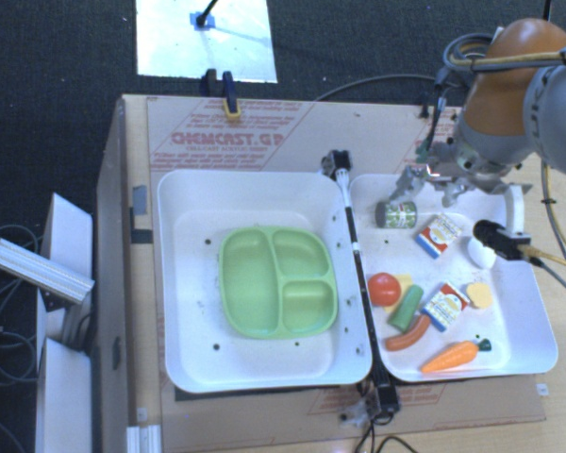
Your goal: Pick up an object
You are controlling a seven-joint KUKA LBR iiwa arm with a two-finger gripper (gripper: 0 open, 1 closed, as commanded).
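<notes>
Gripper (432,179) hovers over right bin's (538,333) back edge, near can (396,214); grip state cannot tell, nothing visibly held; 0 objects picked; descent, grasp, lift all left; tomato (384,289), carrot (450,355) untouched.

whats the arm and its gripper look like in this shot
The arm is grey and rounded, with a broad orange band above the wrist. A bundle of grey and yellowish cables loops over the top of that band. Below it sits a pale metallic wrist block carrying the two-finger gripper, small and silvery, with a tiny red mark beside it.
</notes>
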